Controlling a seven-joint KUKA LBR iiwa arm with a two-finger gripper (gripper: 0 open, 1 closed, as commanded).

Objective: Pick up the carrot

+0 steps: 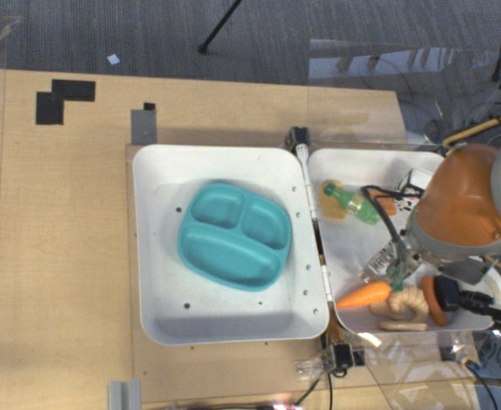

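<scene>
"KU" reads on the arm (481, 203); end effector (393, 267) hangs just above the carrot (363, 295) in the right bin (353, 229); its grip, can't tell.

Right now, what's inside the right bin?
The right bin holds a carrot near its front edge, a green bottle toward the back, and a beige item beside the carrot. The arm covers the bin's right part.

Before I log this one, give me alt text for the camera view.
The grey arm's claw hangs low in the right bin, just above an orange carrot lying near the bin's front edge beside other toy food. A green bottle lies farther back, and the left bin holds a teal divided plate.
</scene>
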